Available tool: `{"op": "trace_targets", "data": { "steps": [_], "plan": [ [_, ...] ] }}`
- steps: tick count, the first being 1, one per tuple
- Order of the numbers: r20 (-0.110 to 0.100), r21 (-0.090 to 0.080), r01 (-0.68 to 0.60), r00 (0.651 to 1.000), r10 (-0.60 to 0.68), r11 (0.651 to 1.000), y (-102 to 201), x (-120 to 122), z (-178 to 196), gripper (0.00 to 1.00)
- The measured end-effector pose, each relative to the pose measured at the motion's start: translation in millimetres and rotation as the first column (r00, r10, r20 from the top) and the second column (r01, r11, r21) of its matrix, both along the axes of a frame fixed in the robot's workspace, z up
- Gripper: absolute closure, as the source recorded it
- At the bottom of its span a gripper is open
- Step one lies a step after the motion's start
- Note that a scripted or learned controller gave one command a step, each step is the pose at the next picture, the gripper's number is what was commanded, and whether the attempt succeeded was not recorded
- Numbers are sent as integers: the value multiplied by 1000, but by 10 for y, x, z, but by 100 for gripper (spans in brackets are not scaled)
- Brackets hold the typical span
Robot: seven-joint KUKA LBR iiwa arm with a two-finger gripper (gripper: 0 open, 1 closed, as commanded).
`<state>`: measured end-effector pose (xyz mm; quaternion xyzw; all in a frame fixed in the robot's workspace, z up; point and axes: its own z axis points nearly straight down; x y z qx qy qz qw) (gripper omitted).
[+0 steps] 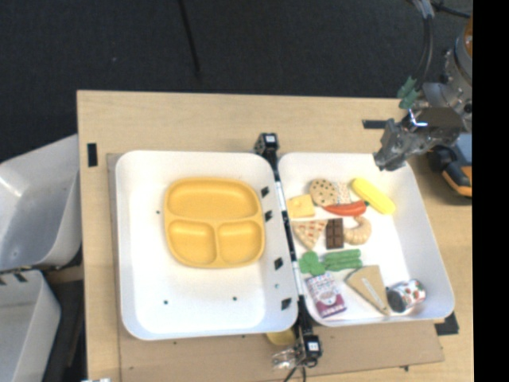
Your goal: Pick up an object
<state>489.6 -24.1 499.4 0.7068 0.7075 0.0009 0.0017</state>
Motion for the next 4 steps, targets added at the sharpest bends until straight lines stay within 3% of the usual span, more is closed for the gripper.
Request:
{"op": "trace_targets", "data": {
  "steps": [1, 2, 3, 4],
  "plan": [
    [-7, -1, 3, 1000, -3, 1000, -156, 1, -514, 100],
    [-10, -2, 10, 1000, -11, 1000, -1091, -13, -1295, 100],
    [-17, 4, -5, 1000, 5, 1000, -474, 1, -3073, 100],
    [3, 5, -12, 1000, 12, 1000, 455, 15, -2430, 100]
  ]
}}
